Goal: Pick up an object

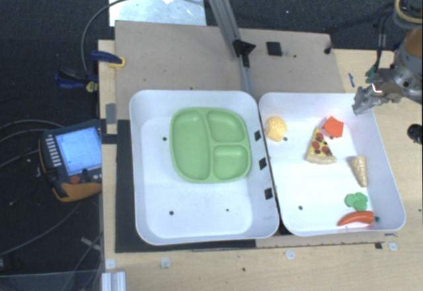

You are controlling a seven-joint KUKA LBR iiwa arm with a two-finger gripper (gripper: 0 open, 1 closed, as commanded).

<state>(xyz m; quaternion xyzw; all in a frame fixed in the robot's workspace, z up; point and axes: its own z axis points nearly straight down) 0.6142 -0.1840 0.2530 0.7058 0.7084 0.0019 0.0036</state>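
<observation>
Camera view, looking down at a slant on a tabletop [198, 51] w/ two shallow white bins side by side.

Left bin [152, 217]: holds a light green plate [210, 144] w/ three compartments, sitting toward the bin's upper middle. Nothing rests on the plate.

Right bin [310, 210]: holds several small toy foods. A yellowish round piece [275, 127] lies near the upper left corner, just beside the wall shared w/ the left bin. A pizza slice [320, 149] sits near the bin's center-right, w/ an orange-red block [333, 127] touching or just beside its upper edge. A pale cone-shaped piece [359, 170] lies right of the pizza, close to the right wall. At the lower right corner, a green broccoli-like piece [356, 200] sits just above a red-orange sausage-like piece [356, 219].

The arm enters from the right edge. Its hand [364, 101] hangs over the right bin's upper right corner, apart from all the toys; nearest is the orange-red block, below and to its left. Nothing shows between its fingers. Can't tell if the fingers are wide or narrow; too small and blurred.

Off the tabletop at left, on dark floor: a handheld controller [71, 154] w/ lit screen, plus cables.
</observation>
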